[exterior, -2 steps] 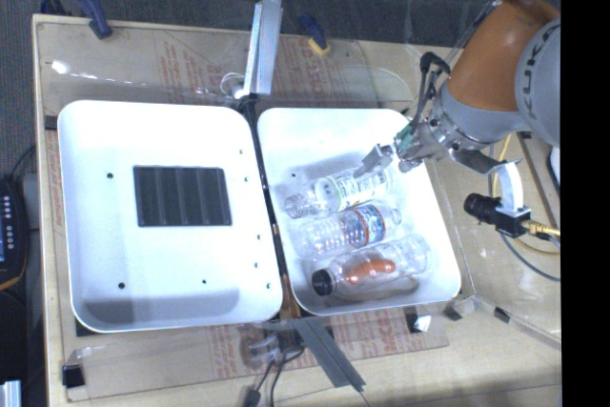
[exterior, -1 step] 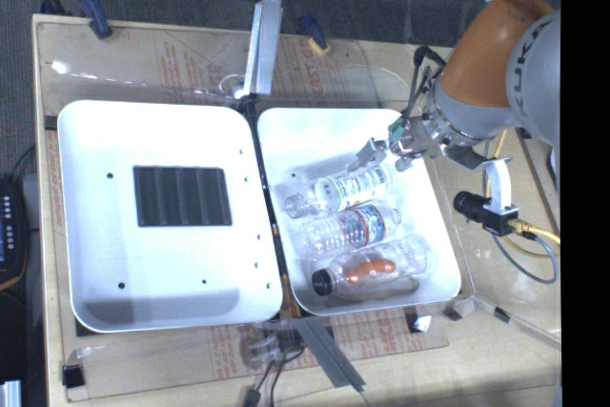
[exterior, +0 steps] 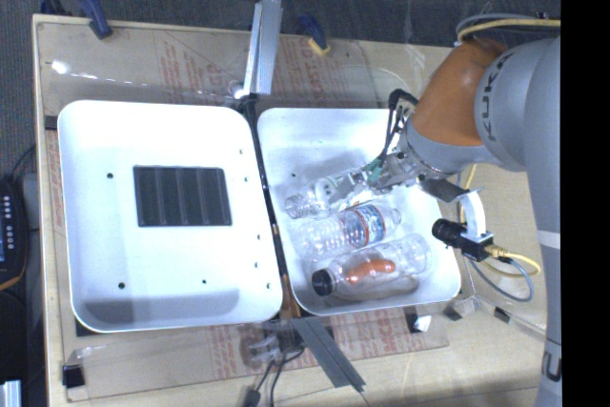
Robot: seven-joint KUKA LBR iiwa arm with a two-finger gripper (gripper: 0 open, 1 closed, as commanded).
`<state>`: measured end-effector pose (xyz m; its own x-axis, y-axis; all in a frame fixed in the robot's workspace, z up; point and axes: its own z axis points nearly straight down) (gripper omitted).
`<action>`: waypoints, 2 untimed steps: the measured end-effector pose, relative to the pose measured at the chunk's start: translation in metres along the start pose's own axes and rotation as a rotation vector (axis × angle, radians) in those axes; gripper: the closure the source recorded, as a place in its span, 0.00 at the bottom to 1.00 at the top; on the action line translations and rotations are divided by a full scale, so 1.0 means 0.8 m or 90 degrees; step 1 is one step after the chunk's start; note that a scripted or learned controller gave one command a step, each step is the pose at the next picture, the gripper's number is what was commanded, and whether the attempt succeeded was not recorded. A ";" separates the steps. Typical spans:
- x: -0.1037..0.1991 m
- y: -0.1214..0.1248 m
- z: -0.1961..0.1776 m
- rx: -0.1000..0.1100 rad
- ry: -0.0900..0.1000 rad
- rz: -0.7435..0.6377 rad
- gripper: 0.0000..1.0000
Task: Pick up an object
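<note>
Clear plastic bottles [exterior: 348, 222] lie in the right bin [exterior: 286, 138]; the gripper [exterior: 374, 174] hangs at the uppermost bottle's [exterior: 319, 195] end; jaw state cannot be told.
</note>
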<state>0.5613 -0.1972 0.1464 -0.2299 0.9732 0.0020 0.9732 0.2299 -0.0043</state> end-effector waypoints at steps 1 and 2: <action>-0.020 0.023 0.059 -0.001 0.000 -0.154 0.00; -0.039 0.084 0.005 0.002 0.000 -0.153 0.00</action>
<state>0.6335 -0.2120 0.1419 -0.4546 0.8907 0.0030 0.8906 0.4546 -0.0068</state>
